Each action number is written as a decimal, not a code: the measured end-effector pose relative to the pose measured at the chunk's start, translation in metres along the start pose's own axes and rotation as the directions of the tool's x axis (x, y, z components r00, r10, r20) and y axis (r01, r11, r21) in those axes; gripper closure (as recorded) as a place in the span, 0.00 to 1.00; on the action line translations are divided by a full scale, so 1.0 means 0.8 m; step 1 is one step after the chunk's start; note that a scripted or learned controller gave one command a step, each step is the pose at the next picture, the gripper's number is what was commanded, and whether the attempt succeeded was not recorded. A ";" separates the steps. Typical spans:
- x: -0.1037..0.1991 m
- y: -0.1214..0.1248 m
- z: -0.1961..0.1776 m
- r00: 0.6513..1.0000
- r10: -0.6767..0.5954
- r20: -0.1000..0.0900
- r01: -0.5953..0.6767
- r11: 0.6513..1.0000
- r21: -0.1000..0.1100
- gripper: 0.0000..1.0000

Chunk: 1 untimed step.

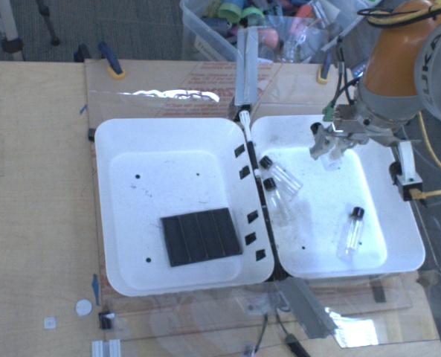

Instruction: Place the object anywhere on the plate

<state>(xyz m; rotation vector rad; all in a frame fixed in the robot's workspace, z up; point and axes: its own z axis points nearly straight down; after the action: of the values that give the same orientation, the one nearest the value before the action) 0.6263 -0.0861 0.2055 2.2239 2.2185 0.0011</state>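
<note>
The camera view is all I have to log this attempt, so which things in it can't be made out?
- Hand: blurred and pale against the right bin, so its fingers' state and any contents can't be read.
- Clear vials and: transparent, so their outlines fade into the bin floor.
- Arm: cut off by the top and right edges.
- Dark plate in the left bin: surface detail too small to tell.

Arm (410, 50) cut off at right and top edges. Hand (329, 149) blurred, finger state unclear. Clutter tub (279, 13) cropped at top edge; contents too jumbled to identify.
</note>
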 end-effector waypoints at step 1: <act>0.072 0.008 0.026 0.772 -0.636 -0.002 0.636 0.772 0.001 1.00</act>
<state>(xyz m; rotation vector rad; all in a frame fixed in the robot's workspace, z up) 0.6327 -0.0287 0.1851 1.3442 2.8412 0.0014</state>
